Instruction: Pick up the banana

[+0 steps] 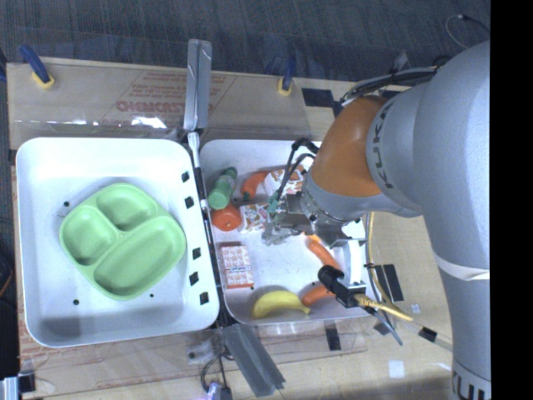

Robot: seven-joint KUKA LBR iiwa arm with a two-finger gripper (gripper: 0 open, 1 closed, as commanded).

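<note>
I see the curved yellow banana (281,303) lying at the near edge of the right shallow white bin (250,150), beside a small orange carrot (316,292). My metal gripper (279,226) hangs over the bin's middle, well apart from it; its opening I cannot tell.

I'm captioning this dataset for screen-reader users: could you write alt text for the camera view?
A grey robot arm with an orange band reaches from the right over the right white bin, its claw above scattered items, while the banana lies untouched near the bin's front edge. The left white bin holds a green divided plate.
</note>
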